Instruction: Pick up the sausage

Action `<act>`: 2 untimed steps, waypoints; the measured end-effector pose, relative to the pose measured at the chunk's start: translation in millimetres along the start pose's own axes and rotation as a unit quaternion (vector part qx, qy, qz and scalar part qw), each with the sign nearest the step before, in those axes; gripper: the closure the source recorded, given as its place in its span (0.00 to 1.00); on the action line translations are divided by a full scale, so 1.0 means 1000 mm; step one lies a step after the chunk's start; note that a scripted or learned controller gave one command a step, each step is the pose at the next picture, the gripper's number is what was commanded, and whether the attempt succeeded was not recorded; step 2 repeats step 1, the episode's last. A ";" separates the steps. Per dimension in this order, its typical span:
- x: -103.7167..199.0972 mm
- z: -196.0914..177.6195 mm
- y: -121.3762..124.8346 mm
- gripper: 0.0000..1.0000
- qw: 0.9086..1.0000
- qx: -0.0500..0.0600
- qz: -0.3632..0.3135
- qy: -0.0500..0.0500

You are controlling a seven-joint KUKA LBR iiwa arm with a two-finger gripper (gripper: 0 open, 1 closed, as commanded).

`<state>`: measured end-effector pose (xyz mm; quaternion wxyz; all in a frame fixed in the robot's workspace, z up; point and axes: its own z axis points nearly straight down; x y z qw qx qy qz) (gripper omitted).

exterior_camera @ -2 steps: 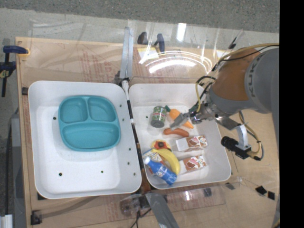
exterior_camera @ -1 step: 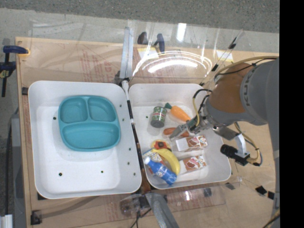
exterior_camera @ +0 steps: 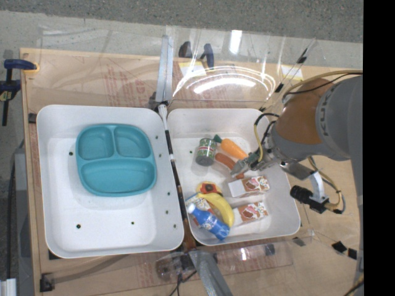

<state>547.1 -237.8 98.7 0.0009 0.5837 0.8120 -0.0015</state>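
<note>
The short reddish-brown sausage (exterior_camera: 224, 161) lies in the right white bin (exterior_camera: 271, 227), touching the orange carrot (exterior_camera: 234, 148) beside a green can (exterior_camera: 207, 152). The gripper (exterior_camera: 242, 168) hovers at the sausage's right end; whether it grips cannot be told. Descending centred over the sausage, clear of the carrot, seems wise.

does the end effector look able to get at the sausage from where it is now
Probably yes. The end effector sits right at the sausage, whose top is uncovered. The carrot lies tight against it on the far side and the green can is close at its left end, so a clean grasp may be cramped.
</note>
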 end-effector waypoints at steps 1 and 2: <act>0.046 -0.121 0.040 1.00 1.000 -0.002 0.000 0.000; 0.046 -0.121 0.040 1.00 1.000 -0.002 0.000 0.000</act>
